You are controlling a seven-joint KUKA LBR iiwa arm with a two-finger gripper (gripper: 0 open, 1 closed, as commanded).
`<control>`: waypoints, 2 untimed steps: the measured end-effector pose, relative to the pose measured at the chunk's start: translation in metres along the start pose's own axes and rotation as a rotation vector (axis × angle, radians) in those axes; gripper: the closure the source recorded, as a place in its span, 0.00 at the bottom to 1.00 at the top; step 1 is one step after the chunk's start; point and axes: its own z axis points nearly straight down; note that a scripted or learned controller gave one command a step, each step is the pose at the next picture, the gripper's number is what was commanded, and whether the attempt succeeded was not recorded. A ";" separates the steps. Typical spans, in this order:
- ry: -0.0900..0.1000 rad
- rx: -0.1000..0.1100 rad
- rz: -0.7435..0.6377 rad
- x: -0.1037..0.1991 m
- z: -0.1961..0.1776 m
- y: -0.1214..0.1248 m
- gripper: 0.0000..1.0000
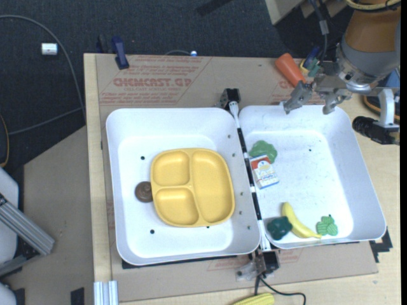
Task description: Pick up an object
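My gripper (313, 104) hangs over the far edge of the right bin (356, 170), its two fingers spread open with nothing between them. Well below it, by the bin's left wall, lie a green broccoli piece (262, 150) and a small red and white carton (264, 172). Near the front edge of the same bin sit a yellow banana (296, 221), a dark teal object (278, 228) and a small green leafy piece (327, 225).
The left bin (124, 164) holds a yellow divided plate (191, 187) and a brown round object (144, 191) beside its left side. An orange cylinder (288, 68) lies on the cardboard behind the right bin. A black divider rail (245, 164) runs between the bins.
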 end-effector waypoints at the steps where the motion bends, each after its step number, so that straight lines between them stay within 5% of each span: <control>1: 0.001 0.001 -0.001 0.042 0.083 -0.023 0.00; 2: 0.000 -0.002 0.002 -0.003 0.181 0.001 0.00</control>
